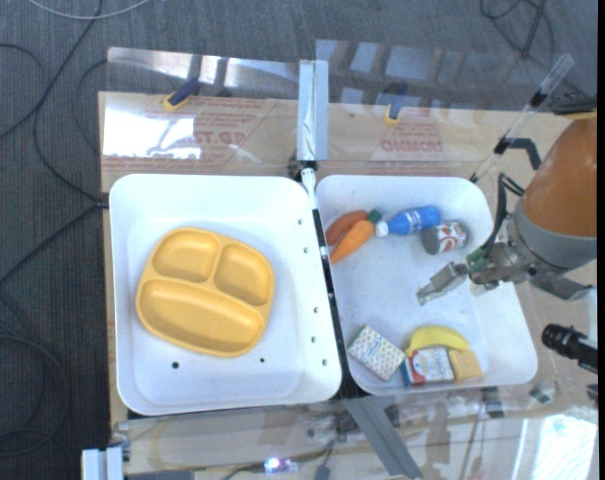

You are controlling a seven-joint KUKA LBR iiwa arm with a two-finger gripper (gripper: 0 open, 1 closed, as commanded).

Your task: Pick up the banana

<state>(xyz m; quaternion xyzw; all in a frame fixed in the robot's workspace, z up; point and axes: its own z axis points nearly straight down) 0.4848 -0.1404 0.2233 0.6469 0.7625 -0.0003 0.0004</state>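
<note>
The yellow banana (437,339) lies near the front of the right bin (502,313), touching the top edge of a small red and white box (432,366). My gripper (429,288) hangs over the middle of that bin, a little above and behind the banana, its fingers pointing left. It is open, with nothing between the fingers. The grey wrist and orange band (567,178) reach in from the right.
In the right bin, an orange carrot (350,236), a blue bottle (412,219) and a small can (445,236) lie at the back. A patterned packet (374,352) sits at the front left. The left bin (132,208) holds a yellow divided tray (205,290).
</note>
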